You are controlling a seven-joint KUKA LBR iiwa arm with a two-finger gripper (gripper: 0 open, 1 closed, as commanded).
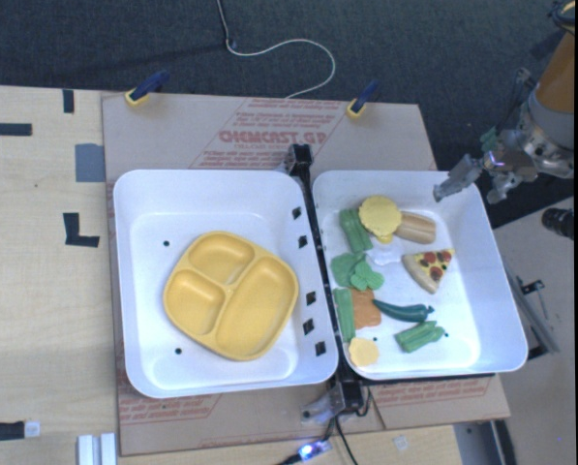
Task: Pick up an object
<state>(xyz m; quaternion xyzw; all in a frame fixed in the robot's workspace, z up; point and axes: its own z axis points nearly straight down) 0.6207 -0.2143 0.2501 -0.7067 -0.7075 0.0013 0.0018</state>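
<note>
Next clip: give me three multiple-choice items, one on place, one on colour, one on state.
1. Where is the divided plate?
A. left bin
B. right bin
C. on the cardboard

2. What colour is the plate?
A. red
B. yellow
C. blue

3. Where is the gripper?
A. over the plate
B. deep among the toy food
C. at the right bin's top right corner, above the pizza slice

Answers:
1 A, it lies in the left bin.
2 B, it is yellow throughout.
3 C, the gripper hangs by that corner, apart from the food.
</note>
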